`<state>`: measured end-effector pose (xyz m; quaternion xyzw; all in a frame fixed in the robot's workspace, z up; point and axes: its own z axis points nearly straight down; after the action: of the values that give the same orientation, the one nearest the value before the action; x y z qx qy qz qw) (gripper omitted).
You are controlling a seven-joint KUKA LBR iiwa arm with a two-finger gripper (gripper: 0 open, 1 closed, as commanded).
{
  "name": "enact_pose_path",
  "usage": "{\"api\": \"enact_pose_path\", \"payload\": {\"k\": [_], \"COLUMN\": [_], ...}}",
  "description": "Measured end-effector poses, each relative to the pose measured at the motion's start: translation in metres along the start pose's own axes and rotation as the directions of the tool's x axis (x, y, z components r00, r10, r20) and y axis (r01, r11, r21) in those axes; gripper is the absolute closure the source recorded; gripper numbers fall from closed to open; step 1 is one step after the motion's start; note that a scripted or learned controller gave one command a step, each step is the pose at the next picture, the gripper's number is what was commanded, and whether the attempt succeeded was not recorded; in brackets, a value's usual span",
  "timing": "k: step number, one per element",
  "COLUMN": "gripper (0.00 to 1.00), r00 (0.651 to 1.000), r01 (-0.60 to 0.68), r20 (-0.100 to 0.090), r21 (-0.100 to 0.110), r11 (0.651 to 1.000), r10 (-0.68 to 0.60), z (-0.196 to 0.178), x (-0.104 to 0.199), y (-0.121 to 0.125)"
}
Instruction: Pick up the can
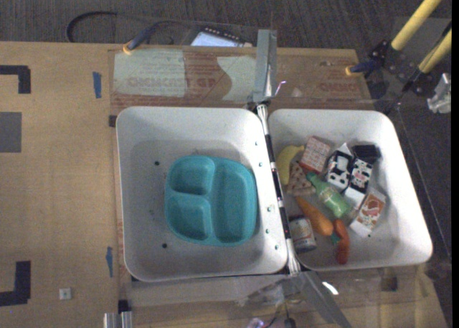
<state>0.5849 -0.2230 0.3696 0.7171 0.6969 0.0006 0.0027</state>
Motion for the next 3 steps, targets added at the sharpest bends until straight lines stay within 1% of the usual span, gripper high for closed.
{"api": "enact_pose_path", "payload": {"k": [1, 2, 3], "gripper": [1.00, 1.00, 1.00], "r00": [0.995, 0.949, 0.963], "r01": [-0.098, -0.316, -0.268], "r20": [-0.002, 0.000, -0.002], "r21": [0.004, 0.003, 0.006], "r11": [0.995, 0.949, 0.963], "r10": [0.098, 0.316, 0.268], "z": [0.151, 0.030, 0.132], "x": [0.020, 0.018, 0.083], "y": [0.017, -0.011, -0.026]}}
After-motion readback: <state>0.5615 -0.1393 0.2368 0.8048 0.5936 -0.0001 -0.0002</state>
